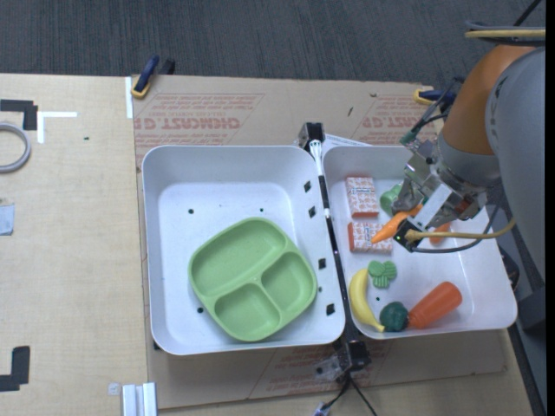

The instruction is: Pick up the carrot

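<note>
- Where the grey arm with its orange band comes in from the right, the gripper point(413, 218) sits low over the far half of the right shallow white bin point(486, 319); whether it is open or closed cannot be told.
- A small orange pointed carrot point(387, 227) pokes out leftward from under the gripper, its tip over a red-and-white carton point(364, 237); whether it is gripped is unclear.
- Nearer the camera in that bin lie a yellow banana point(359, 300) and a larger orange tapered piece point(437, 303), with a dark green round piece point(395, 315) between them.
- The left white bin point(173, 189) holds a light green divided plate point(253, 277).
- Both bins rest on a brown printed cardboard sheet point(217, 111) laid on a pale wooden bench point(61, 258); dark grey carpet point(260, 16) lies beyond.
</note>
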Controlling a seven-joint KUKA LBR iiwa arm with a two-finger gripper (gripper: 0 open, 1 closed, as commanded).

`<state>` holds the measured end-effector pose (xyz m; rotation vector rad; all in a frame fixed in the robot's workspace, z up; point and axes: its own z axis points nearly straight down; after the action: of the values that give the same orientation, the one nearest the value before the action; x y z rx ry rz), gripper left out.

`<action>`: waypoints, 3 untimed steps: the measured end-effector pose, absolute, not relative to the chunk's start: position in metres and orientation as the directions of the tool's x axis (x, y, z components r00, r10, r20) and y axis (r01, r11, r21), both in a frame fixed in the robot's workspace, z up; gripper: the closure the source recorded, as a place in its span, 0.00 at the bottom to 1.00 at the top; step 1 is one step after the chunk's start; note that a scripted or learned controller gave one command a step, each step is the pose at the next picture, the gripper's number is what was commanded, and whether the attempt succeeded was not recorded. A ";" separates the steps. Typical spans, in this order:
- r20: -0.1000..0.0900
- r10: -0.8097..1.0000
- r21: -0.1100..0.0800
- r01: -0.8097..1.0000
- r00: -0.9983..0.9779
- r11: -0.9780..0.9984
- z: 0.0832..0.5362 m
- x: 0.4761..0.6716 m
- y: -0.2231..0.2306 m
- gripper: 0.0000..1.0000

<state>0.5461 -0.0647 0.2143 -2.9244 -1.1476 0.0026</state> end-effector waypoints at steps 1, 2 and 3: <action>-0.001 0.735 -0.001 0.735 0.678 -0.678 0.102 0.544 -0.094 1.00; -0.001 0.252 -0.001 0.252 0.968 -0.968 0.192 0.535 -0.047 1.00; -0.001 0.251 -0.001 0.251 0.968 -0.968 0.192 0.535 -0.047 0.00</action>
<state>0.5346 -0.0468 0.1921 -3.1158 -0.3981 0.0021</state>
